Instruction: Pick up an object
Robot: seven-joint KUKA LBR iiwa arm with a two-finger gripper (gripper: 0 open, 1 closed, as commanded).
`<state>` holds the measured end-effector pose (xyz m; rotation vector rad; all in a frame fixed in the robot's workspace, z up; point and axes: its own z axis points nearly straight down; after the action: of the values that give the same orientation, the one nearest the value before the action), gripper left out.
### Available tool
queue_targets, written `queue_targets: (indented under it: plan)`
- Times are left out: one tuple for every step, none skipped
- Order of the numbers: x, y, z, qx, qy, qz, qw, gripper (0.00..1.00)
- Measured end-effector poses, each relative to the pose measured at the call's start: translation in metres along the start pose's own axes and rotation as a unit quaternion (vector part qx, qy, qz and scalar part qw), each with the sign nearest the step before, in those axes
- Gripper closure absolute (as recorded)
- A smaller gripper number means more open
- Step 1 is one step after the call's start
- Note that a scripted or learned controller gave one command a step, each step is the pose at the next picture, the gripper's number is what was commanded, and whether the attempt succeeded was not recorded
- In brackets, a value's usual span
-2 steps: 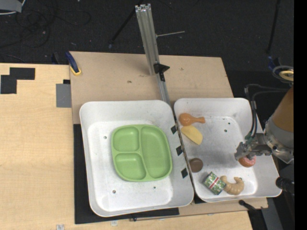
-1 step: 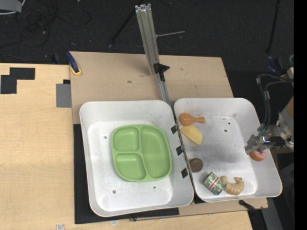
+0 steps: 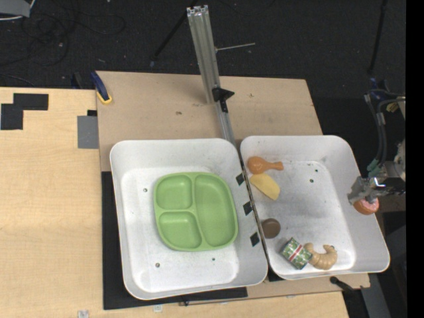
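pink object (image 3: pixel 366 206) in hand (image 3: pixel 368 189), axis unclear

Two white bins sit side by side on the bench: the left bin (image 3: pixel 126 177) and the right bin (image 3: pixel 331 177). One green divided plate (image 3: pixel 196 211), with three compartments, lies in the left bin. To the plate's right, five small things lie in the right bin: one orange drumstick-shaped toy (image 3: pixel 264 165), one yellow wedge (image 3: pixel 265 186), one brown round piece (image 3: pixel 270 228), one green can (image 3: pixel 294 253), one tan curled piece (image 3: pixel 323 257).
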<state>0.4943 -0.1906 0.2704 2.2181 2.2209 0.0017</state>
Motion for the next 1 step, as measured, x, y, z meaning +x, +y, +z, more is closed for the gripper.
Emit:
queue_targets:
  plan:
    - [0.0496,0.0152,-0.0036,0.001,0.001,-0.002,1.0,1.0]
